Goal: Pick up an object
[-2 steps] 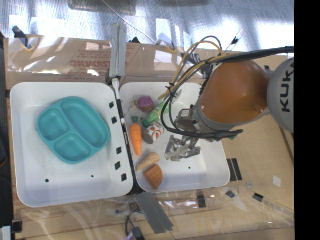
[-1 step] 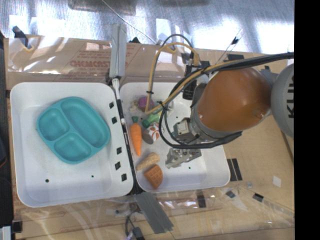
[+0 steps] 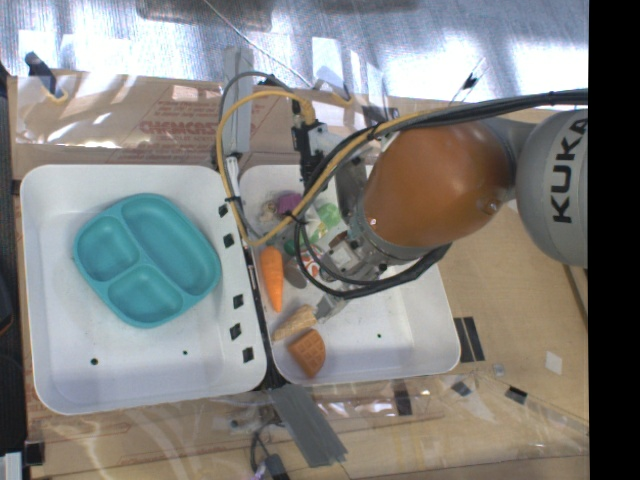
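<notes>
From above the desk [image 3: 520, 298], most of the right bin [image 3: 420, 343] is covered by the arm [image 3: 440, 183], whose big orange band and grey body reach in from three o'clock and sit over the bin's upper half. The hand [image 3: 322, 263] is buried under that bulk and a tangle of black and yellow cables; I can make out metal parts near the bin's middle, but whether the fingers are apart or closed, or have anything between them, I cannot tell.

Several things in the right bin are only half seen. A purple item [image 3: 287, 204] and something green and white [image 3: 325, 218] peek out at about twelve o'clock from the hand, both partly under cables, and I cannot say what they are. A carrot [image 3: 272, 278] lies lengthwise just at nine o'clock of the hand, close beside it, near the wall shared with the left bin. Towards seven o'clock, a little further off, lie a pale bread-like piece [image 3: 294, 322] and, just below it, an orange-brown wedge [image 3: 309, 352] close to the bin's near rim.

The left bin [image 3: 60, 368] carries a teal divided plate [image 3: 146, 259] with three compartments, lying flat and well apart from the hand, at nine o'clock. Brown cardboard [image 3: 120, 118] lies behind the bins, partly under glare.
</notes>
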Motion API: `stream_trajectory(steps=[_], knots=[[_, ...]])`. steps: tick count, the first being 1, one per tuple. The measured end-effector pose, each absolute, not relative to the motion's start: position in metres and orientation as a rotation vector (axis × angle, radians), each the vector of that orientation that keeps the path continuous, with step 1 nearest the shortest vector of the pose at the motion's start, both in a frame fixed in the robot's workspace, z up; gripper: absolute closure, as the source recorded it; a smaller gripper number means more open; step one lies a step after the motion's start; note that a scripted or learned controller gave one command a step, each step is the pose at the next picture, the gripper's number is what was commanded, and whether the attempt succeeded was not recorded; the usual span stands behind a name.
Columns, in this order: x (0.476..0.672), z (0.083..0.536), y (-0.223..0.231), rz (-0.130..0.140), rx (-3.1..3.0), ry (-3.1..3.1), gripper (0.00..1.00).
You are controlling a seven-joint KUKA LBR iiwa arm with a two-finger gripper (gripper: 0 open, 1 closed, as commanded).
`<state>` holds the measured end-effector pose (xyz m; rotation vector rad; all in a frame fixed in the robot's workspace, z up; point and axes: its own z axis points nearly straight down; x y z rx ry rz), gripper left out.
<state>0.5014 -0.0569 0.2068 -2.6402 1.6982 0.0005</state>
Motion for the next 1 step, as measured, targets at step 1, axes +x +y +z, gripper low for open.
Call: stream_trajectory(steps=[1], knots=[[0.4760,0.1931,-0.0161,0.007,-2.661,1.671,1.00]])
